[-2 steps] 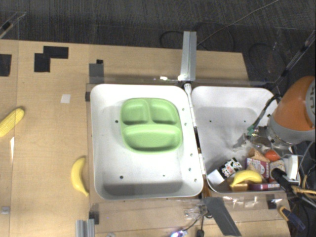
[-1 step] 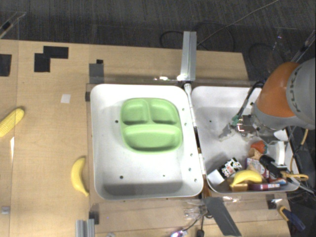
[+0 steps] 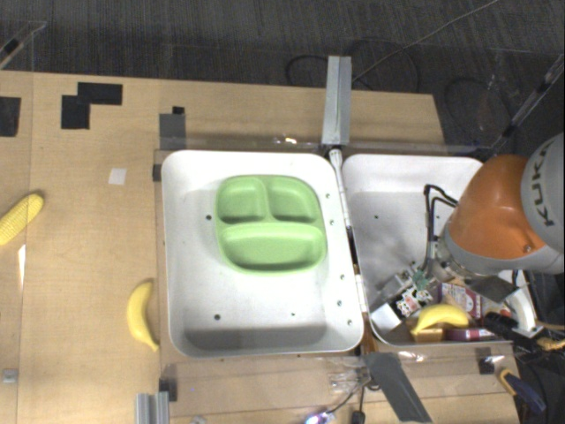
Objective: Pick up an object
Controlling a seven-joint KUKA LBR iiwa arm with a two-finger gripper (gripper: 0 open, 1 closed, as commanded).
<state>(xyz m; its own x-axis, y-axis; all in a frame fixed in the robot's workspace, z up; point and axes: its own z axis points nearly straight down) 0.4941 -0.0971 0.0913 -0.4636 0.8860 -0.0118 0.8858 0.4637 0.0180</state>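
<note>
Reaching into the right bin [image 3: 388,193] at lower right of frame, the arm [image 3: 494,215] hangs over a clutter pile; the gripper [image 3: 424,276] is hidden under the wrist, so its state can't be told. Nearest target: a banana [image 3: 440,318] by the bin's front wall, touching small packets [image 3: 408,300]. Best to descend straight, centred on the banana, clear of the wall. Green tray [image 3: 269,222] sits in the left bin [image 3: 190,263].
</note>
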